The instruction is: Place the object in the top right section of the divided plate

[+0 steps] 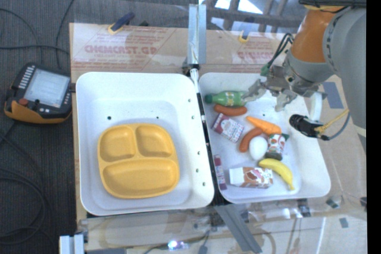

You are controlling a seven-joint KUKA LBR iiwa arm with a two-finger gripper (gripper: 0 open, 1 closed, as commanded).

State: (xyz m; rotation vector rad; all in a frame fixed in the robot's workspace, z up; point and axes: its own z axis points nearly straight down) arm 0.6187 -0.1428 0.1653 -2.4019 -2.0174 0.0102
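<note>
Above the far end of the right bin (321, 184), the fingers (257, 90) of the gripper (271, 94) are spread apart with nothing between them. They hang over bare bin floor, just right of a green bottle (229, 97) lying on its side. Behind them the grey arm (348, 62) with its orange band (314, 33) reaches in from the right.

Food toys crowd the bin below the fingers. A sausage (230, 110) lies touching the bottle's near side. Next come a red packet (228, 128), a carrot (264, 125), a second sausage (248, 139), a white egg (258, 147) and a small can (275, 145). Nearest the camera lie a carton (251, 176) and a banana (280, 172).

Well apart, in the left bin (86, 128), sits the yellow plate (138, 159). It has two small sections at the far side and one long section at the near side. All three look bare. Its top right section (153, 141) is the small one nearer the divider between the bins.

The task does not say which object is meant. Judging from the scene, the pick is in hand and no object is yet gripped. The bottle and the first sausage lie nearest the fingers. The next move calls for lowering the fingers astride one item, clear of its neighbours, then closing. After that comes a lift, a carry leftward over the divider, and a release above the top right section.
</note>
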